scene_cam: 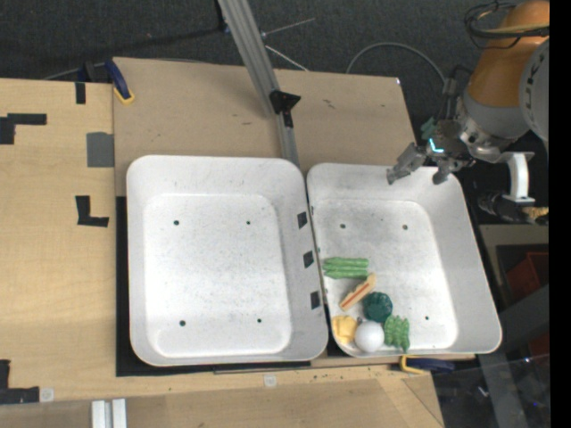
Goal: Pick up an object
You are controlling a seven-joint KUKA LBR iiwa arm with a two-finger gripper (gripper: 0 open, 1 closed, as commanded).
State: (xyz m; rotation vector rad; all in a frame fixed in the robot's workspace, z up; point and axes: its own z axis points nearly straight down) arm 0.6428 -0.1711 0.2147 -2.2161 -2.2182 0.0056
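Observation:
Several small objects lie clustered near the front of the right bin [437, 239]: a green ridged piece [345, 267], an orange stick [358, 292], a dark green round piece [377, 307], a yellow piece [343, 329], a white ball [368, 336] and a light green leafy piece [397, 332]. My gripper [417, 169] hangs over the far rim of the right bin, well behind the cluster. Its two fingers are spread apart with nothing between them.
The left bin [214, 257] sits beside the right one. A grey metal pole [254, 52] slants down to the bins' far junction. A cable [393, 52] loops on the dark surface behind the bench.

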